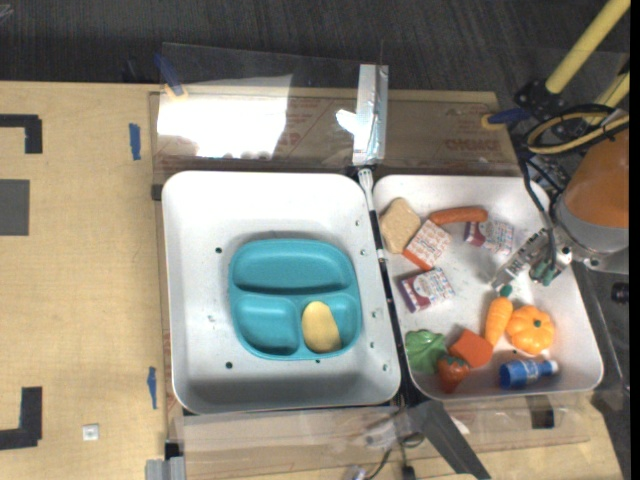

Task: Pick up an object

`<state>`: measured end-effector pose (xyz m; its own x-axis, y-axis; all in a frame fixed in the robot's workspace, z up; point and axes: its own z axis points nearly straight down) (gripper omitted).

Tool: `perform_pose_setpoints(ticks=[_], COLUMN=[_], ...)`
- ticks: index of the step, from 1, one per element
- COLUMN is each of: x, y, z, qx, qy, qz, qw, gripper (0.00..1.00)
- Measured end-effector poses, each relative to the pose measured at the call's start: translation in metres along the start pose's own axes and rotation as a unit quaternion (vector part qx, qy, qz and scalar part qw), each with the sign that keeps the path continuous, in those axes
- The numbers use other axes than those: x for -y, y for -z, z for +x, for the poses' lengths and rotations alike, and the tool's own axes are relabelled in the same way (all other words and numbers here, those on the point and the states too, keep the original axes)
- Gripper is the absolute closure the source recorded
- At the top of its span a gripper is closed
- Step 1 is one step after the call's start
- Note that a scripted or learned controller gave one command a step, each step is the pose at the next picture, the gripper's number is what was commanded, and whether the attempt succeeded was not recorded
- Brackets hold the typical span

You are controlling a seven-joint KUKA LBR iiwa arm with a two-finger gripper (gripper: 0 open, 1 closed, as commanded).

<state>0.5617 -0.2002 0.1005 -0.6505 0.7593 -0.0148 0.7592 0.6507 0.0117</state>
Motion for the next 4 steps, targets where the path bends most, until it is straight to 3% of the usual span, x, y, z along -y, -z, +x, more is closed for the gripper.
perform_pose_setpoints(ticks=[1,2,3,4], x=[0.0,0.006,-0.003,-0.027], y=[-0.001,-0.014,-0.014,0.118], z=[0.0,-0.013,-0.015,-0.056], qx=[-0.001,-0.005,-0.004,-0.001], qy=[0.0,-0.03,0.078,0.032], qz=[0.0,0.004,0.003,0.002], qw=[1.0,0.9995,0.9969,0.9995], gripper=[0.0,0.0,0.0,0.0])
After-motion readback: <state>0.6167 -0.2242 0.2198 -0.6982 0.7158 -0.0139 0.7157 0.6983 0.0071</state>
